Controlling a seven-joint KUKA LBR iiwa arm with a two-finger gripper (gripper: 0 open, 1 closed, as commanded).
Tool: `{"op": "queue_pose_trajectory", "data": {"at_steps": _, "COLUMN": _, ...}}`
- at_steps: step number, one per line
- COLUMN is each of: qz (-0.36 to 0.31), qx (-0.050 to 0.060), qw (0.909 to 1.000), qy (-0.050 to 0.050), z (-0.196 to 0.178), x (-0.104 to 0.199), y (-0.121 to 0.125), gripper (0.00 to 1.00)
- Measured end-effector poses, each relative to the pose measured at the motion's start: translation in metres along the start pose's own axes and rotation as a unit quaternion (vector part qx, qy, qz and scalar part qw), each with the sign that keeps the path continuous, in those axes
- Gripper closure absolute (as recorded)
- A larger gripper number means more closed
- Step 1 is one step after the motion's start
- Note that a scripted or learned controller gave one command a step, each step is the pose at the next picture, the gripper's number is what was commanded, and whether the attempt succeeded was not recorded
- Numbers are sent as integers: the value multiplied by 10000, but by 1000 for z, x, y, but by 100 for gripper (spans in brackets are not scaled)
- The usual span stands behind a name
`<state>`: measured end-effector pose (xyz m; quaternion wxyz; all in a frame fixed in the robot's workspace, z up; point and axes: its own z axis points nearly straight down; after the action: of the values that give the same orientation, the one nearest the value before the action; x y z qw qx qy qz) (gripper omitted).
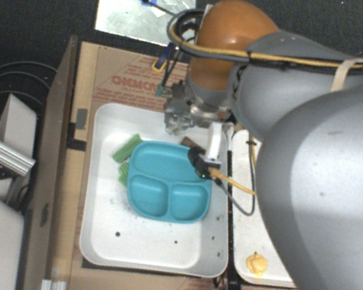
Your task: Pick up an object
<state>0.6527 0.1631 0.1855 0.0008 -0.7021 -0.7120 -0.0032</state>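
A blue divided plate [167, 181] lies in the left white bin [149, 246], toward its upper middle. A green object [126, 148] sticks out from under the plate's left edge. My gripper [179, 128] hangs over the bin's far end, just above the plate's top edge, below the orange wrist band [225, 37]. The wrist hides the fingers. A small yellow object [257, 263] rests in the right bin [262, 277] near its front.
The grey arm covers most of the right bin and the right side of the view. A cable [234, 183] runs from the wrist across the wall between the two bins. Cardboard [128, 72] lies behind the bins.
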Motion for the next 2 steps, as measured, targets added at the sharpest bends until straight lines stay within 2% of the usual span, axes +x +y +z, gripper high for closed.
{"op": "queue_pose_trajectory", "data": {"at_steps": 1, "qz": 15, "qx": 50, "qw": 10000, "qy": -16, "z": 33, "x": 59, "y": -72, "gripper": 100}}
{"op": "queue_pose_trajectory", "data": {"at_steps": 2, "qz": 32, "qx": -12, "qw": 10000, "qy": -3, "z": -65, "x": 62, "y": -119, "gripper": 100}}
